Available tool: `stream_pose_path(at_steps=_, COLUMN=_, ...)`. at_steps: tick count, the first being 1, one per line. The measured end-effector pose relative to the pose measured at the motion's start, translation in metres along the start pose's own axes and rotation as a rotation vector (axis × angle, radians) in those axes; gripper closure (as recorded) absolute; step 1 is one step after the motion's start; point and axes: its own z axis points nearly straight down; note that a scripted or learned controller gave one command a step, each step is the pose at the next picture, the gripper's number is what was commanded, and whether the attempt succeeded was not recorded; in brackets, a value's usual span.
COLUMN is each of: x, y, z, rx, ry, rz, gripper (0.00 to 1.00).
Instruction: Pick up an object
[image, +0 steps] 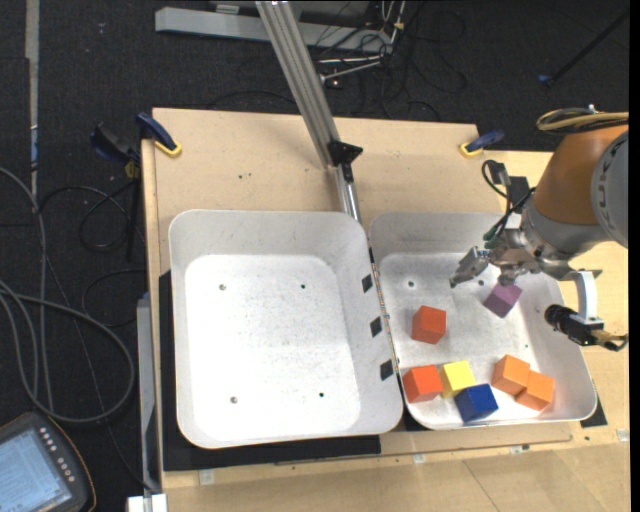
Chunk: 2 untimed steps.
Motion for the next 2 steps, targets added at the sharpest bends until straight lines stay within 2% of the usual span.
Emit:
stream_pose_path(at_steps=1, x=-0.001, y=0.0, z=-0.009, rx=-0.002, ry=-0.003, rz=0.0, gripper=1.0)
stream_pose_path(at_steps=2, x=0.002, y=0.0, z=-0.071, rx=0.012, ry=0.004, rz=-0.003, gripper=1.0)
